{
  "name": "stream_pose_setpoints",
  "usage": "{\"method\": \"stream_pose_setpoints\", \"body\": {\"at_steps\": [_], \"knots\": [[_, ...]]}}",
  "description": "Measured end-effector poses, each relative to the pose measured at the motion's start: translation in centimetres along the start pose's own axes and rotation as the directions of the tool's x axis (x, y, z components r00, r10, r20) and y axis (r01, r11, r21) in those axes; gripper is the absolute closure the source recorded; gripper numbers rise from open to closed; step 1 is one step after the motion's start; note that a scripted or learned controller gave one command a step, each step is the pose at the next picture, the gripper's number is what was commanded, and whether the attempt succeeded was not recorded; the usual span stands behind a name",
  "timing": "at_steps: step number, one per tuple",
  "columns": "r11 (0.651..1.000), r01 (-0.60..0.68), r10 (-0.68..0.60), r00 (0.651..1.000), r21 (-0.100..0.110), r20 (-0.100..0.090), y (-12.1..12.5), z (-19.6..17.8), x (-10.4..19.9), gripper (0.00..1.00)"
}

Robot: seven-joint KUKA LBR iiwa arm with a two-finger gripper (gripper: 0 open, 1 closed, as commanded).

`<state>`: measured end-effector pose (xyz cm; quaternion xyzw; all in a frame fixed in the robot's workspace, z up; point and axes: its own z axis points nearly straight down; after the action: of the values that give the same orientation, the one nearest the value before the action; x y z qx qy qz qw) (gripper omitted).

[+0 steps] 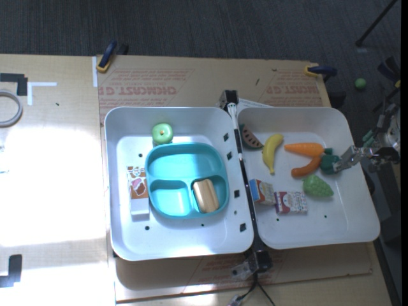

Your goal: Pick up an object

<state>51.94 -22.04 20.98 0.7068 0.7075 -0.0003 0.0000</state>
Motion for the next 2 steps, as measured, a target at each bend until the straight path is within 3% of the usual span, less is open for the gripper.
{"method": "stream_pose_setpoints", "body": {"at_steps": [1, 2], "knots": [[1.000, -0.003, 0.003, 1.000, 0.000, 0.000, 5.1, 10.3, 3.2, 0.00], [1.000, 0.001, -0.001, 1.000, 0.001, 0.000, 5.5, 11.8, 8.2, 0.00]]}}
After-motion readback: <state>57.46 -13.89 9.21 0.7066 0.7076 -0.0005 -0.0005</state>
